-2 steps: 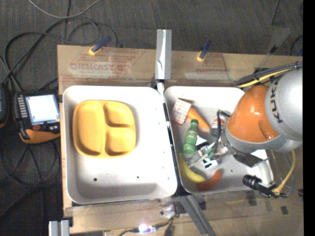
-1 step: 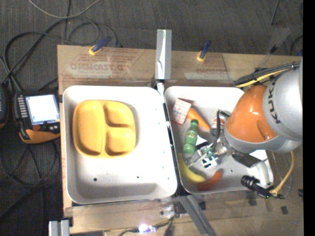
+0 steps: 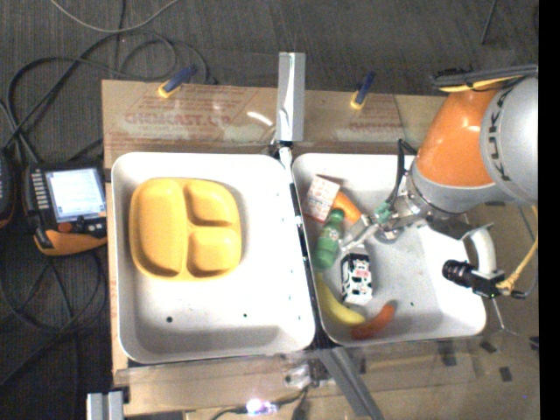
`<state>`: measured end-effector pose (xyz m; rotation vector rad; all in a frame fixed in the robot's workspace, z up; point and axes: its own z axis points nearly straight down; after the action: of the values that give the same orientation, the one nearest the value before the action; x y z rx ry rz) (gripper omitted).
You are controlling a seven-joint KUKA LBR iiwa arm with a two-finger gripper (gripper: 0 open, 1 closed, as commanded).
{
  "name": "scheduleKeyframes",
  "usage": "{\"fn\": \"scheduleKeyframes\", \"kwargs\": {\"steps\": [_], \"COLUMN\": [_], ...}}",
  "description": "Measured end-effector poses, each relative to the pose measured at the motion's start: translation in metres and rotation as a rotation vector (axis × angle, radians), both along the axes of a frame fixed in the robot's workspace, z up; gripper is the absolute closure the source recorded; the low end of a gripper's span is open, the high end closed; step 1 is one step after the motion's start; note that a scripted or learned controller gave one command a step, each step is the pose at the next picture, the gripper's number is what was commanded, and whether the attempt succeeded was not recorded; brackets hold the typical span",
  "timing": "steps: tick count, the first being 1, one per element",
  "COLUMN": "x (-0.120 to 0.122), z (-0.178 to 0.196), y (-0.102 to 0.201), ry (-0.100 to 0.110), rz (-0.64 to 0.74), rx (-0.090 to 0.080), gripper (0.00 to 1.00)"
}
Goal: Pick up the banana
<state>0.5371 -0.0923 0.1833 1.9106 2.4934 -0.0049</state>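
- The fingers [image 3: 378, 221] of the arm [image 3: 477, 151] are low in the right bin [image 3: 437, 261], near its middle; I cannot tell how far they are open, and I see nothing held between them.
- The banana [image 3: 335, 305] lies in the same bin, below and to the left of the fingers, along the bin's left wall, well apart from them.
- A black and white cow toy [image 3: 356, 278] stands just below the fingers, touching the banana on its right side.
- A green bottle [image 3: 328, 239] lies just to the left of the fingers, and above it are an orange carrot [image 3: 345, 205] and a small white and red box [image 3: 320, 195].
- A red sausage-like piece [image 3: 377, 320] lies near the banana's lower end.
- The left bin [image 3: 210, 322], far to the left of the fingers, holds a yellow tray [image 3: 186, 227] with compartments.
- Both bins sit on the worktop [image 3: 219, 121].
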Motion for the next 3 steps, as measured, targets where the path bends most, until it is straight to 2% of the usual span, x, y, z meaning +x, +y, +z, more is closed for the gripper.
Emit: {"fn": "scheduleKeyframes", "kwargs": {"steps": [1,2,3], "x": [-0.054,-0.041,-0.054], "z": [0.0,0.037,0.006], "y": [0.025,0.107,0.182], "ry": [0.001,0.0,0.002], "rz": [0.438,0.491,0.404], "rx": [0.004,0.003,0.003], "gripper": [0.0,0.0,0.0]}}
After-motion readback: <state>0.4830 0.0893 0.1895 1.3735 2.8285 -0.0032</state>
